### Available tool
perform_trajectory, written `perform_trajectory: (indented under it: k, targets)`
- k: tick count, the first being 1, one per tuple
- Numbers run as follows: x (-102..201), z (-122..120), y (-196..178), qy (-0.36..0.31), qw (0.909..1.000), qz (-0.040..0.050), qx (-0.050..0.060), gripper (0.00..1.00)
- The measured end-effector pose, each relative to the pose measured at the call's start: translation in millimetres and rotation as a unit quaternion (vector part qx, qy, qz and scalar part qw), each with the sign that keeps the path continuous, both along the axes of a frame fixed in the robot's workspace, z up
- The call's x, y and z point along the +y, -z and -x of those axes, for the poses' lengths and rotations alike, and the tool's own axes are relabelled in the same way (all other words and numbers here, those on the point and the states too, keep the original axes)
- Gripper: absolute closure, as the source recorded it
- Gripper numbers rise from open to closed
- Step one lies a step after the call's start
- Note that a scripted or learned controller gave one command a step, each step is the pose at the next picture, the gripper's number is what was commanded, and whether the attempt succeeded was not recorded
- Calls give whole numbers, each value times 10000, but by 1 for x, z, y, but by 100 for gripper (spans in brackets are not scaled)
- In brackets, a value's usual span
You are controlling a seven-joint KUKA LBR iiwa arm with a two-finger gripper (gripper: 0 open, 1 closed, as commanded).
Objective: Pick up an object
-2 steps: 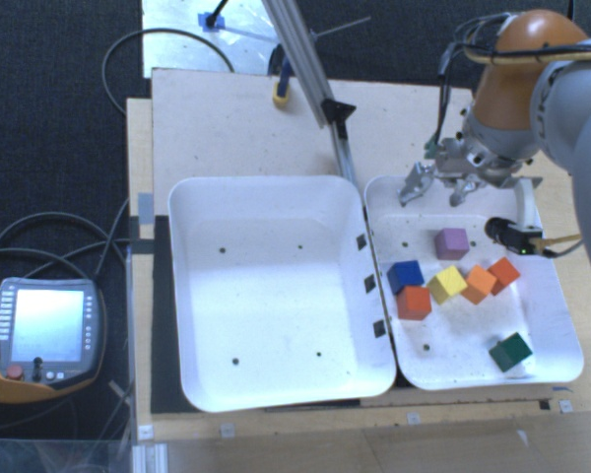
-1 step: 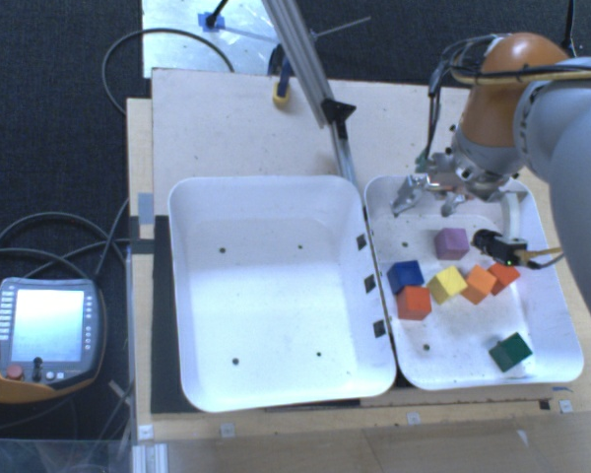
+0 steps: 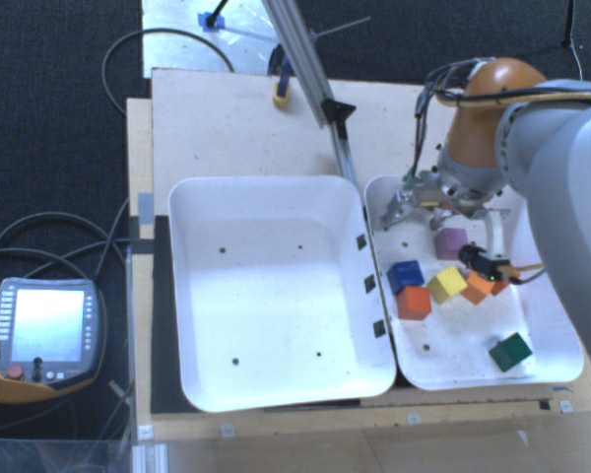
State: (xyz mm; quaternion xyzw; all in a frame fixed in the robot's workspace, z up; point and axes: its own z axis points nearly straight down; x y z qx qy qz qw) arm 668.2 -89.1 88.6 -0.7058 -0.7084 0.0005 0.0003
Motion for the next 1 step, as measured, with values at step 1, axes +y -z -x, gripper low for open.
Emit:
perform_trajectory:
  k: [1]
  targets:
    - [0,-2,-15,-12,10000,4,-33,100]
